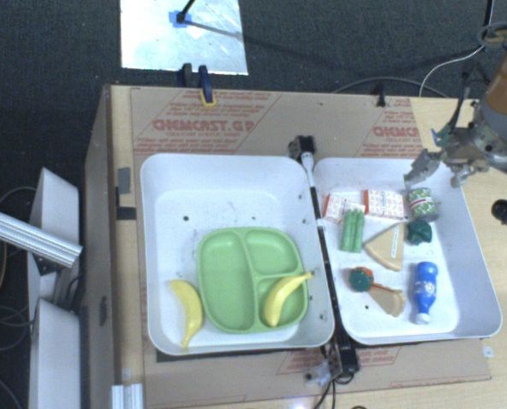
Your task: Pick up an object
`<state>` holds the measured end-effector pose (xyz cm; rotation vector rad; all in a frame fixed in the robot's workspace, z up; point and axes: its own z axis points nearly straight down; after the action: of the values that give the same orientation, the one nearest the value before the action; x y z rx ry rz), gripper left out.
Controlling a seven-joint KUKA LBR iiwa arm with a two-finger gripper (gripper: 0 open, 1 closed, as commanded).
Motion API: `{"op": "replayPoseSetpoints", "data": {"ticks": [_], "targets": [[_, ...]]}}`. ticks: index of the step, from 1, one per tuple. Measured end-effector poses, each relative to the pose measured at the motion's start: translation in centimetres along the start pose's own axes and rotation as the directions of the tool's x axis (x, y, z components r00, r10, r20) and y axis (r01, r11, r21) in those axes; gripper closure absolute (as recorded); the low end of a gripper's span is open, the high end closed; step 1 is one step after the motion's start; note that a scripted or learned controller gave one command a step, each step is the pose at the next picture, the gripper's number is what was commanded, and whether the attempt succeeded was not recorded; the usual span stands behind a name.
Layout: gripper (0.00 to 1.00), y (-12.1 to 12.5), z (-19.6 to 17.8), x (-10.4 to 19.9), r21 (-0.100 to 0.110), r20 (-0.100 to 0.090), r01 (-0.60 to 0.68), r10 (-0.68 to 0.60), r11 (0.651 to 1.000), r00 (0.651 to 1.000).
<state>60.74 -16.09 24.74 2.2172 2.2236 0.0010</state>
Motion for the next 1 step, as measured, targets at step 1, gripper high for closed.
{"op": "replayPoseSetpoints", "data": {"ticks": [1], "targets": [[0.0, -2.26, 9.22, 3.97, 0.002, -0.001, 0.002, -0.002, 1.0, 1.0]]}}
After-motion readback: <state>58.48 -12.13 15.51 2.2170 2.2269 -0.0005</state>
